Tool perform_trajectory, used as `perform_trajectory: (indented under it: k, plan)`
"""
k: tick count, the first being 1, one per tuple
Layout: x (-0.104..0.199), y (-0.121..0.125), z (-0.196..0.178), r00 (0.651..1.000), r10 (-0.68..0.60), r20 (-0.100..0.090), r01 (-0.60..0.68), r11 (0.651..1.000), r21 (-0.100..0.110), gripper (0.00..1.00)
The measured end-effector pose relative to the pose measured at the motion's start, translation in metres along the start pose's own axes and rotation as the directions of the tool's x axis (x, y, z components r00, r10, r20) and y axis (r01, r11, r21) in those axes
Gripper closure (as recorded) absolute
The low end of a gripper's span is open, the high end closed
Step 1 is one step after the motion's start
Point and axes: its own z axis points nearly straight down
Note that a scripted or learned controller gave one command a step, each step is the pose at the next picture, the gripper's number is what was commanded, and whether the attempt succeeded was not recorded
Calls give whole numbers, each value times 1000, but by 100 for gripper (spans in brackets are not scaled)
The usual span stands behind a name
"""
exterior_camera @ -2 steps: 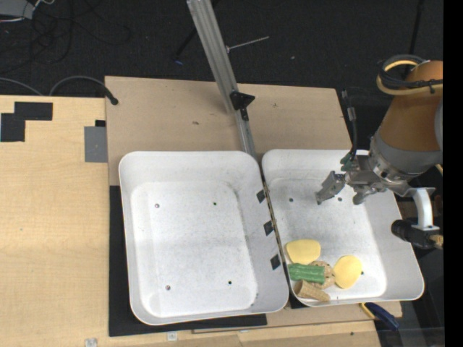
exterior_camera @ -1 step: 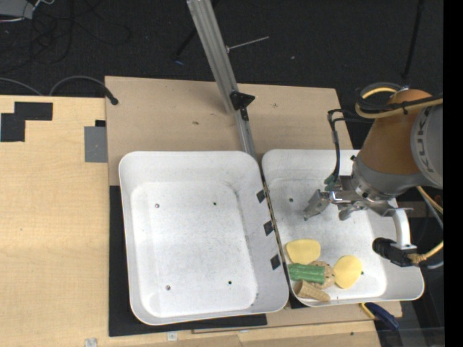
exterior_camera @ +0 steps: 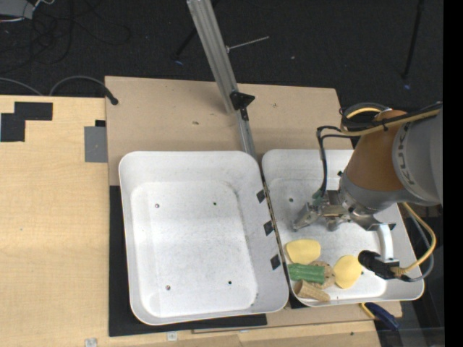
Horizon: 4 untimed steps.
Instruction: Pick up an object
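My gripper (exterior_camera: 317, 218) hangs over the middle of the right bin (exterior_camera: 289, 166), its fingers spread and pointing down, with nothing between them. Just below it on the bin floor lies a pale yellow rounded piece (exterior_camera: 302, 250). A second yellow piece (exterior_camera: 348, 270) sits to the right of that one, near the front rim. A green block (exterior_camera: 307, 272) and a tan block (exterior_camera: 315, 290) lie together at the front edge. The gripper touches none of them.
The left bin (exterior_camera: 145, 172) stands beside the right one, sharing a divider with black clips (exterior_camera: 268, 227). A slanted metal rail (exterior_camera: 217, 56) rises behind the bins. Black cabling (exterior_camera: 377, 263) loops from the arm over the right bin's front right corner.
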Motion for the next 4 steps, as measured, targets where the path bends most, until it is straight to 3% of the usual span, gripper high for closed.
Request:
perform_trajectory:
  k: [1,4]
  plan:
    - [-2,1,-13,1000,8,1,-8,1000,-5,100]
    - [-2,5,-135,1000,-2,2,2,1000,-11,100]
